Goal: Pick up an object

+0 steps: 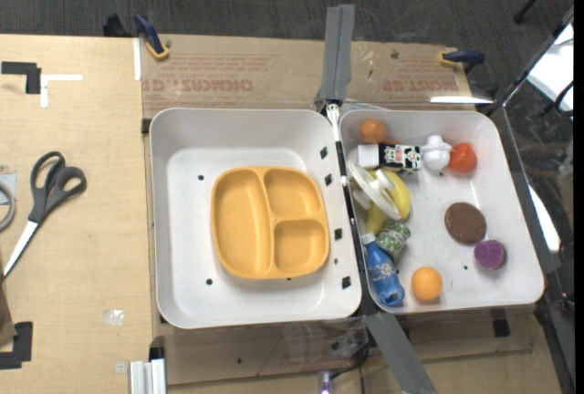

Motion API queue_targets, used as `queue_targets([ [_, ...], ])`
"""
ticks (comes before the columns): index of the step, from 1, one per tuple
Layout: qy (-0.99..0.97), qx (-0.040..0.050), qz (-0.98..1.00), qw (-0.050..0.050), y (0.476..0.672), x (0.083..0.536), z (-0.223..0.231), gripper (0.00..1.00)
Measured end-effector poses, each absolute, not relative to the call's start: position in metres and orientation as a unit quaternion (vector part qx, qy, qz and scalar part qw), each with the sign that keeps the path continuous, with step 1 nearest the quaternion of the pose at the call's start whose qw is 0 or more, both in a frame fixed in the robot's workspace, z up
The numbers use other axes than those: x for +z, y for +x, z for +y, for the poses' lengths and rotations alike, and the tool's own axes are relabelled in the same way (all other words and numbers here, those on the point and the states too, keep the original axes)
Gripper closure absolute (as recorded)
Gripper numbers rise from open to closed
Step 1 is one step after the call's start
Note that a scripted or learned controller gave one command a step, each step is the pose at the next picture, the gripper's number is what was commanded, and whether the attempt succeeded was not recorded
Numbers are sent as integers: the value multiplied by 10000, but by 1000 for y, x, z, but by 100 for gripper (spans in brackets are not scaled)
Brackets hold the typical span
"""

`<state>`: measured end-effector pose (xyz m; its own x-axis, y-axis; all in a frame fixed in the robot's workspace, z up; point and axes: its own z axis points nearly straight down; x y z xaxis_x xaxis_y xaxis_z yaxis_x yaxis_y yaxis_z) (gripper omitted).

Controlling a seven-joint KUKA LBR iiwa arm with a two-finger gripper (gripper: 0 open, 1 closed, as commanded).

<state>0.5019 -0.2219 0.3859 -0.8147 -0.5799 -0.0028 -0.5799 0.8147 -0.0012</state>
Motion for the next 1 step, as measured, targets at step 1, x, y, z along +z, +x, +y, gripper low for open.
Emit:
queue_targets([
  [1,-4547,-1,8907,22,544,391,-221,100],
])
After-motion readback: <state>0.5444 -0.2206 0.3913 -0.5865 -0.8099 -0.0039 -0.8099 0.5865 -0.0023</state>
